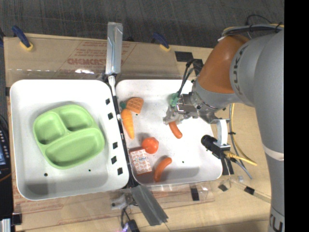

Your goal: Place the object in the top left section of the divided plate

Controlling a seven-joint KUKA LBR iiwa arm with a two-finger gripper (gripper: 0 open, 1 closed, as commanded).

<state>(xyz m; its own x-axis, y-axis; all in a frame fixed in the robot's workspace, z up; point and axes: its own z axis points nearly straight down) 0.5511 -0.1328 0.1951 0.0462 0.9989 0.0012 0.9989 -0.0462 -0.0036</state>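
The big grey arm reaches in from the right, and its pincer (175, 116) hangs low over the right bin (193, 88). A small orange sausage (175, 130) sits right at the pincer's tip, touching or almost touching it. I cannot tell if the pincer is apart or together, or if it has the sausage at all (the wrist covers that part).

The green divided plate (69, 135) lies in the left bin (19, 129), well apart from the arm. Its top left section (47, 128) has nothing in it, so the job is not done yet.

More toy food lies near the sausage: a carrot (127, 122), a waffle piece (135, 104), a red tomato (150, 145), a little box (140, 161) and another sausage (162, 166).

What could go wrong? The sausage is thin and round, so I think it could roll or slip out if the pincer only pinches its end. It could also drop on the way over the wall between the bins. And the plate sections sit close together, so a small miss could land it in the wrong one.
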